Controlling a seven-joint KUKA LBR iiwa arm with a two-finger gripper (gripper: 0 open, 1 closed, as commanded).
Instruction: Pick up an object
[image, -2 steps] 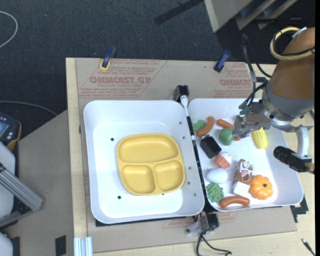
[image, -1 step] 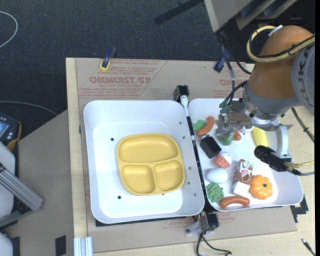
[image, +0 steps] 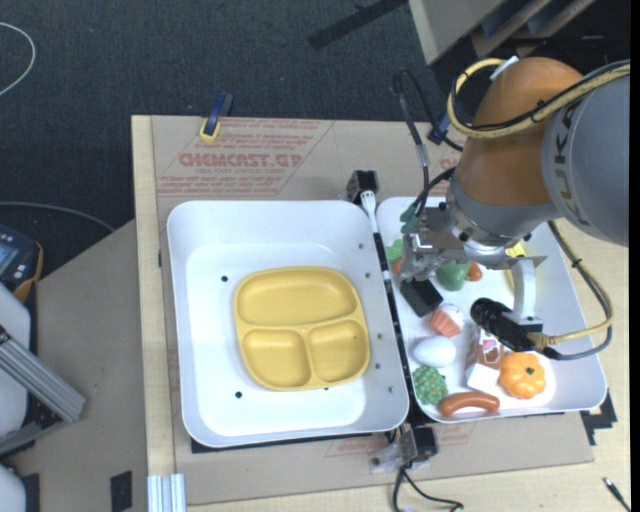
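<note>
- The desk (image: 150, 300) carries two shallow white bins side by side; the left bin (image: 195, 300) holds a yellow divided tray (image: 300, 327), and the right bin (image: 585, 385) holds a scatter of toy foods.
- The arm (image: 530, 130) reaches in from the right and hangs over the far half of the right bin, its wrist hiding much of what lies below.
- The claw (image: 432, 262) sits low at the far-left part of that bin, close to the wall shared with the left bin. How wide it stands, and whether it has hold of anything, I cannot tell: the metal parts blur into dark clutter there.
- Just beside the claw lie a green piece (image: 452, 271) and a small orange-red piece (image: 445, 321), perhaps a carrot. Nearer lie a white egg (image: 434, 351), a green broccoli-like piece (image: 430, 384), a sausage (image: 468, 403), a small pumpkin (image: 522, 375) and a white block (image: 483, 377).
- Judging by the low pose, the step in hand is the reach onto a target among the far-left items.
- The next move calls for closing squarely on one piece without nudging neighbours, then lifting straight up clear of the bin wall.
</note>
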